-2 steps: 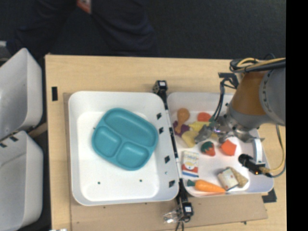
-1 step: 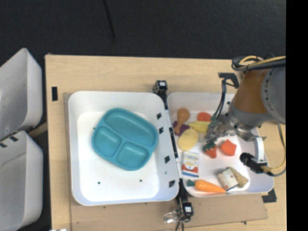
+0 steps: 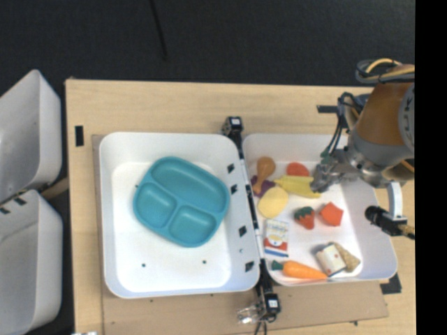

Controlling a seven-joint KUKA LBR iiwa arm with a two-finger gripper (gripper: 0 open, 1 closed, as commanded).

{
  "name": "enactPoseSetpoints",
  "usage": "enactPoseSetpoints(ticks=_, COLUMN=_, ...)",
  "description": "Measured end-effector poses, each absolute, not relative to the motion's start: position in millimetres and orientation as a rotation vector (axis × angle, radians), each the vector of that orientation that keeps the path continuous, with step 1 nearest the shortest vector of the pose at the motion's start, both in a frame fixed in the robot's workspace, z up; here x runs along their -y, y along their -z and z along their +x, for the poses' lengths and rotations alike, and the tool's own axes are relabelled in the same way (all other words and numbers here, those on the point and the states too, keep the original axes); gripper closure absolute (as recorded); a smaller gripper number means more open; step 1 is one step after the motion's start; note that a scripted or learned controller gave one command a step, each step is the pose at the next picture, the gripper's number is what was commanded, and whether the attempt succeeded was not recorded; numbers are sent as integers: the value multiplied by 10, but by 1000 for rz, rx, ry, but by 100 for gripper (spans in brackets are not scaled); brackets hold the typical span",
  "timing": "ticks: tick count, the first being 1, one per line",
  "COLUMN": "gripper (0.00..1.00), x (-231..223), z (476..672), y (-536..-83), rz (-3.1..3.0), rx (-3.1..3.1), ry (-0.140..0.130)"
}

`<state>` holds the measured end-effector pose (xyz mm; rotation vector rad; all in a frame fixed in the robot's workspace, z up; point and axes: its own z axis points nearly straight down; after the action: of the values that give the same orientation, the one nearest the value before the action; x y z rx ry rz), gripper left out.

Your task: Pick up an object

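**Over the right bin: arm low among toy food, nothing seen held**

On the wooden bench sit two shallow white bins side by side. Left bin carries one item, a blue divided plate with three compartments, lying flat a little above the bin's middle. Right bin carries all the small pieces.

Arm, grey with an orange band, reaches in from the right edge and hangs over the upper right part of the right bin. Gripper sits low at the right end of the yellow banana, close enough to look like contact. Whether the claw is wide, narrow or closed on anything: cannot tell, the tip is dark and blurred against the wrist.

Contents of the right bin, roughly by size:
- carrot, orange, lying along the bottom wall
- banana, lying across the upper middle
- lemon, pale yellow, just below the banana's left end
- small carton, white with red and blue print, near the left wall
- tan and white roll-shaped piece, just right of the carrot
- drumstick, brown, upper left
- orange block, right of centre
- red piece above the banana
- strawberry, red with green top, beside the orange block
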<state>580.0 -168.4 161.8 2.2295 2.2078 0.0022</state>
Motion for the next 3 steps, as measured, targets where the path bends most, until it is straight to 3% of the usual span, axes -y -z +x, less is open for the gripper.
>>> enactPoseSetpoints(ticks=1, gripper=100, x=1795, z=5828, y=-2194, rz=2227, rx=-2208, ry=-3)
enactPoseSetpoints(ticks=2, gripper=100, x=1809, z=5835, y=-2410, rz=2224, rx=-2217, ry=-1)
enactPoseSetpoints(ticks=3, gripper=100, x=1265, z=5781, y=-2304, rz=2217, rx=-2228, ry=2)
